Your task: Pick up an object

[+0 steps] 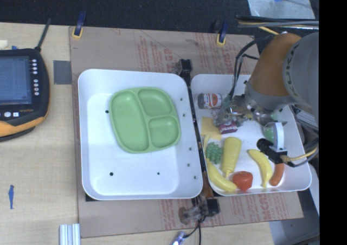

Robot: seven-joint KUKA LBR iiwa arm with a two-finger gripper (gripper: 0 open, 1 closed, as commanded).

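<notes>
Purple item, small with some dark red on it, is the thing closest to me right now. It sits in the right bin, toward 10 o'clock from that bin's middle. My gripper is right over it, touching or nearly so, honestly too murky to call. Same goes for my grip: can't tell if it's wide, narrow or actually around anything, since my own wrist blocks the look.

Stuff around the purple item, going by the clock:
- 11 o'clock: a little can lying on its side, near
- 9 o'clock: a yellow block, just beside
- 6 o'clock: a yellow bottle, with a green knobbly piece touching its left side
- 5 o'clock: a banana, and further out an orange-red stick thing

Down at the bin's 6 o'clock edge there's a second banana with a red tomato against it.

The left bin holds a green divided plate, well apart from me.
</notes>
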